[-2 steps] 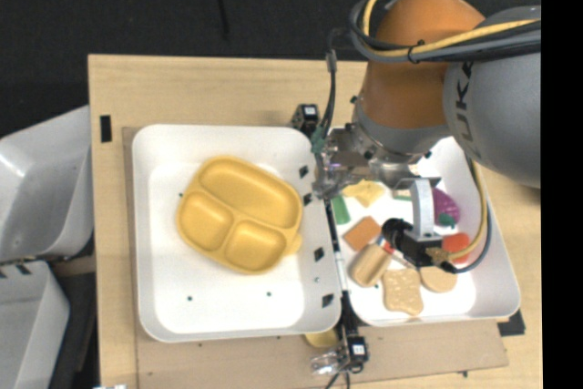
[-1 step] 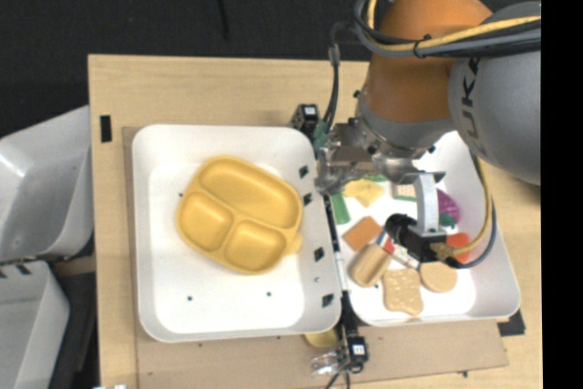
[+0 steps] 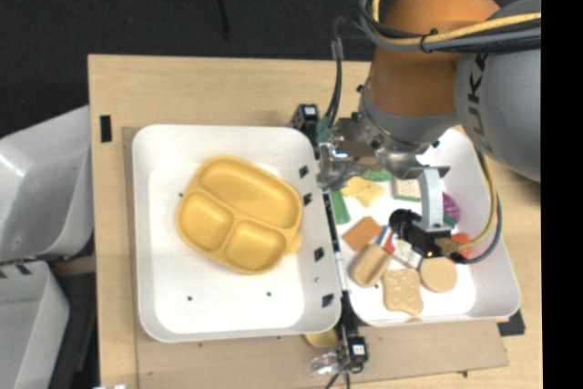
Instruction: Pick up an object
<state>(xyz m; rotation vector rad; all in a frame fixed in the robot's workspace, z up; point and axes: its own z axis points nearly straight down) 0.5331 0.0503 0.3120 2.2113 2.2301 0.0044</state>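
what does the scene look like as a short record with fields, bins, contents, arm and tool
left bin: holds a yellow divided plate with three compartments
right bin: holds a heap of small toy food pieces
heap items: pale yellow wedge, brown block, tan cracker, round tan disc, purple piece
arm: reaches in from the right, over the right bin
tool: low over the bin's left upper part, above the heap

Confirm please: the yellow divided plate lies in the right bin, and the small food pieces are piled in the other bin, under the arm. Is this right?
Not quite. The camera view shows the yellow divided plate in the left bin, not the right one. The small food pieces are piled in the other bin, under the arm, as you wrote.
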